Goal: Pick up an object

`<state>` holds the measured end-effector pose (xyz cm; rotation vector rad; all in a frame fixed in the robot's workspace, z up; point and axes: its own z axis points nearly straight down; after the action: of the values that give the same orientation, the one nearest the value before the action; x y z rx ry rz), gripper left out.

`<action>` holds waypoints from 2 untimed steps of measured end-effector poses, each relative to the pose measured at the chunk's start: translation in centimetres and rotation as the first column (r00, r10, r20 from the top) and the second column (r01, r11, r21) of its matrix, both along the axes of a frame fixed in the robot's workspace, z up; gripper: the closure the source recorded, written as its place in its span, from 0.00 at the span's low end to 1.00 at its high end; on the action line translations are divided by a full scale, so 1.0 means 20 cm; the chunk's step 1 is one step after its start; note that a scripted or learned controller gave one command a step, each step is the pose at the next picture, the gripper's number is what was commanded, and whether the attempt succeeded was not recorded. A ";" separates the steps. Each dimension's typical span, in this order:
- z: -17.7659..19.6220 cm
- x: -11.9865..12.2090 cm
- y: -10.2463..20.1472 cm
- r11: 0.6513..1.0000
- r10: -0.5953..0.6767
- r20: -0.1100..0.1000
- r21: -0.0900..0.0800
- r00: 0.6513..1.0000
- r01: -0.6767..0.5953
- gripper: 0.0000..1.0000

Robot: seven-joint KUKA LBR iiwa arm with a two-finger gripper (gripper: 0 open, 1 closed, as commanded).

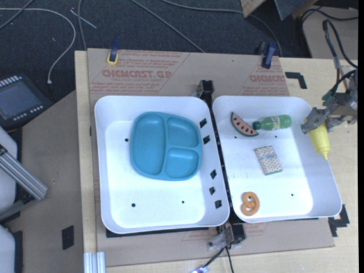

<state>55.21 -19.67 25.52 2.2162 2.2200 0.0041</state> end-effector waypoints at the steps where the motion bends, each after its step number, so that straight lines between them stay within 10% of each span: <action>1: -0.02 0.03 0.22 1.000 0.004 -0.006 0.004 1.000 -0.004 1.00; 2: -0.09 0.05 0.47 1.000 0.004 -0.008 0.005 1.000 -0.004 1.00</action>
<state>56.18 -10.27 23.74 2.2182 2.2307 0.0007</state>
